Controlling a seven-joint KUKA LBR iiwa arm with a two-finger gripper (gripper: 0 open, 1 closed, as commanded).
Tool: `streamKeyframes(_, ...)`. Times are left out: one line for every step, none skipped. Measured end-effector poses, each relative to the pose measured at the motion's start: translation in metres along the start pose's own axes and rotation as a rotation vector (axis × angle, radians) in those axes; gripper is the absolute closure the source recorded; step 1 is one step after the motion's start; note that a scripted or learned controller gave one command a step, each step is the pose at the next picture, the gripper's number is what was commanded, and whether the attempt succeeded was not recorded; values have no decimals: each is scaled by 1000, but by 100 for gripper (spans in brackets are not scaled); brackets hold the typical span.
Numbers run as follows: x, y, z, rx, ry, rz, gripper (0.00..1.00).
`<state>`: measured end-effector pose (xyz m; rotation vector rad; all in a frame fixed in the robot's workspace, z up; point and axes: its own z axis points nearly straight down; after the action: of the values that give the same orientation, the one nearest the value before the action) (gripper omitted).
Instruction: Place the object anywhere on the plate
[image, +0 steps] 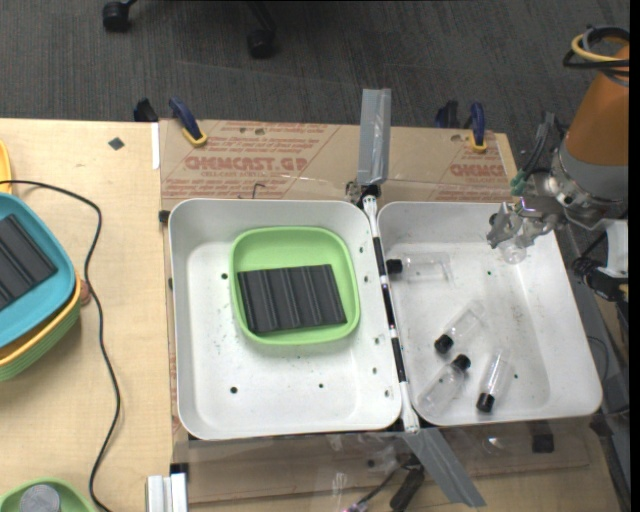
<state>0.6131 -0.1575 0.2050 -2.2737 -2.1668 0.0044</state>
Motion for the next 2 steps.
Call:
streamKeyframes(0,0,0,0,0,0,0)
streamKeyframes(-6,-23,-55,0,-1,343,0)
